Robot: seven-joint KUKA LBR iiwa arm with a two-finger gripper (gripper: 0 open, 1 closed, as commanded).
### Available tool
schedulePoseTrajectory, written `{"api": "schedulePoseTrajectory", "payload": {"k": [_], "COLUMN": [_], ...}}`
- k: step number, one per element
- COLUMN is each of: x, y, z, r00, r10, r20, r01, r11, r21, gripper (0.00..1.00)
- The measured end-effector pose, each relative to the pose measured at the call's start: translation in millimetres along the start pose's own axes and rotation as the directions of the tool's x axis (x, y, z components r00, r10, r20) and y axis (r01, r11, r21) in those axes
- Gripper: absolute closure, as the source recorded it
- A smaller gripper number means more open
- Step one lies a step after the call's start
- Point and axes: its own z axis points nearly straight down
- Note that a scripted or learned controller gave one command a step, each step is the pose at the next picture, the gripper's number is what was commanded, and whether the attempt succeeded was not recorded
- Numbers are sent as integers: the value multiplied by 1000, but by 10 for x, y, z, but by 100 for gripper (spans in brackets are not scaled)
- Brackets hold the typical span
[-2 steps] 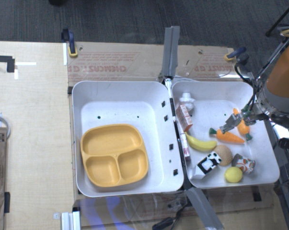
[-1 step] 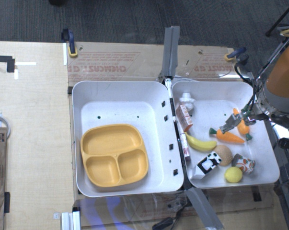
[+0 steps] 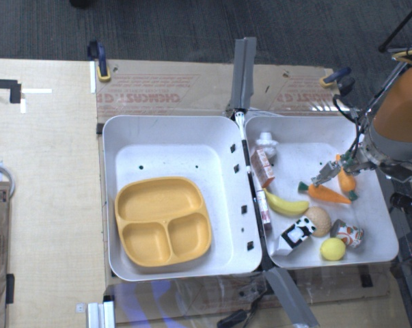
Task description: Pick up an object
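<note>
Looking down on the bench, we see two white bins side by side. The left bin (image 3: pixel 117 183) carries a yellow plate (image 3: pixel 163 219) with three compartments, lying toward that bin's front left corner.

The right bin (image 3: pixel 383 251) carries the loose things. Along its left wall stands a small white bottle (image 3: pixel 266 142) near the back, with a brown carton (image 3: pixel 262 167) just in front of it, leaning against the wall. A banana (image 3: pixel 285 203) lies in front of the carton, curving toward the middle of the bin. Just in front of the banana's right end sits a tan ball (image 3: pixel 318 219), touching a black and white toy (image 3: pixel 298 233) on its left. A lemon (image 3: pixel 333 249) rests near the front edge, and a small patterned can (image 3: pixel 349 234) lies just beside it, toward the front right corner. A carrot (image 3: pixel 327 194) lies across the middle of the bin, its green top pointing left.

The arm (image 3: pixel 397 115) reaches in over the right edge of this bin. We see the gripper (image 3: pixel 326 173) low over the bin's right half, its tip just above the carrot, with a second orange thing (image 3: pixel 346 181) close beside it on the right. We cannot tell from this view how wide the gripper stands, and nothing shows plainly as held.
</note>
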Motion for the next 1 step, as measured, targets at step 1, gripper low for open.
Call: {"api": "schedulePoseTrajectory", "payload": {"k": [1], "x": [258], "y": [161], "z": [-124], "r00": [996], "r10": [85], "r20": [-3], "r01": [-85], "r11": [996], "r21": [17], "gripper": [0]}}
